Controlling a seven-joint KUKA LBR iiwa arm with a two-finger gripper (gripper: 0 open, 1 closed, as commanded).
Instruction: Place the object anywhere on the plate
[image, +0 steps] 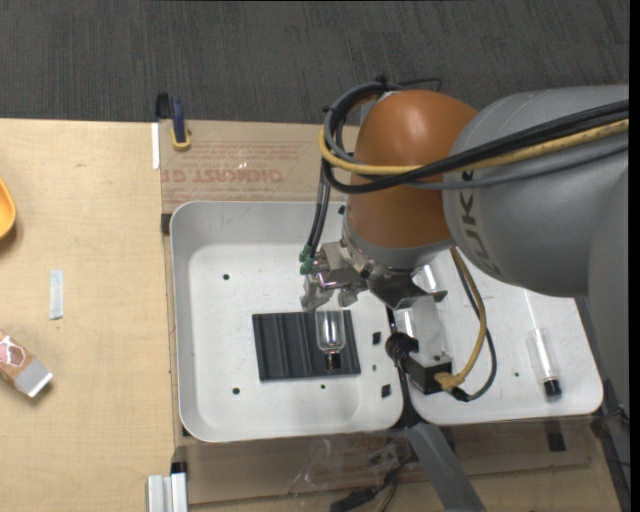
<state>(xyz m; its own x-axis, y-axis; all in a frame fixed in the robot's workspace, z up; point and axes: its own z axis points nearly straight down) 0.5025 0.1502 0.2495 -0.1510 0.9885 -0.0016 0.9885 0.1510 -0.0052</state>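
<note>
White bin (200, 330) holds dark plate (290, 348) near centre.

Two shallow white bins sit side by side on the counter (90, 200): the left bin (200, 330) and the right bin (500, 395). There is one dark ribbed plate (285, 348), lying in the left bin, and two clear tube-like objects with dark ends, one over the plate's right part (331, 335) and one in the right bin (543, 360). One grey arm (540, 190) with one orange band (405, 170) reaches in, and one blue-handled clamp (176, 120) sits at the cardboard's far edge.
</note>
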